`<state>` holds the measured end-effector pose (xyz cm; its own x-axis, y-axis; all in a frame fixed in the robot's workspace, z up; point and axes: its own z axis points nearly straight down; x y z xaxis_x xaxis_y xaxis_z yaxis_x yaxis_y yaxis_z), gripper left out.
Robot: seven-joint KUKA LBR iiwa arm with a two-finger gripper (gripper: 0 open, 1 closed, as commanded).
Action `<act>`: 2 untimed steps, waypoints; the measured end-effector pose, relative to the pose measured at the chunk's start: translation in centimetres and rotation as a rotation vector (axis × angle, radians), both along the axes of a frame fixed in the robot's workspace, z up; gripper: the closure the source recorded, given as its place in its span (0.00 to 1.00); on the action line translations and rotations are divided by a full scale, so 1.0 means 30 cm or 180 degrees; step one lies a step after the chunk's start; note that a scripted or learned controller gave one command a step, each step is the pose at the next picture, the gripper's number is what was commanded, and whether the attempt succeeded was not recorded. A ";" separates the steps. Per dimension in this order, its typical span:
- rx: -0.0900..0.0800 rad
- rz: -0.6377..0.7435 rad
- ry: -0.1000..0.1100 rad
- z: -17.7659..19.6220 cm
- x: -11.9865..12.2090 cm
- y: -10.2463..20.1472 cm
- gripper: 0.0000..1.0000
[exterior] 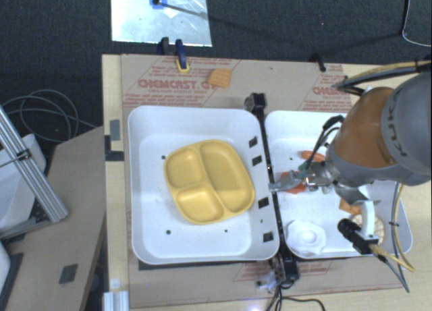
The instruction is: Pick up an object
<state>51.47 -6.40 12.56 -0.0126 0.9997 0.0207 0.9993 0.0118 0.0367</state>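
Starting at the near left corner of the right bin (291, 131), a white round piece (307, 237) lies flat and apart from the gripper.

Further in, the gripper (287, 181) sits low against the bin's left wall, pointing toward the divider between the bins. A red-orange piece (295, 190) lies directly beneath or against it. This is judged the likely target.

**Step in hand:** approach or grasp attempt at the left wall. Whether the gripper is open, closed or holding anything cannot be told.

**Next move calls for:**
- confirming that the piece is actually seated in the gripper;
- a straight vertical lift, clear of the wall.

The wall leaves little side room, so a slip or a scrape is possible.

Across the divider, a yellow divided plate (208, 181) rests near the centre of the left bin (145, 168), untouched.

Toward the far edge of the right bin, a second orange piece (308, 156) shows beside the arm (378, 134).

**Hidden or unclear:**
- The arm covers the right half of the right bin, so anything there is hidden.
- The outlines of both orange pieces are partly cut off.

Beyond the bins, a small tan piece (219, 77) lies on the bench near its far edge.
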 end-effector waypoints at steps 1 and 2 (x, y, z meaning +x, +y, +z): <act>0.0010 0.0001 0.0012 -0.004 0.005 -0.005 0.00; 0.0011 0.0001 0.0014 -0.005 0.006 -0.006 0.00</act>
<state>51.65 -6.58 12.41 -0.0128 0.9996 0.0243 0.9994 0.0120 0.0324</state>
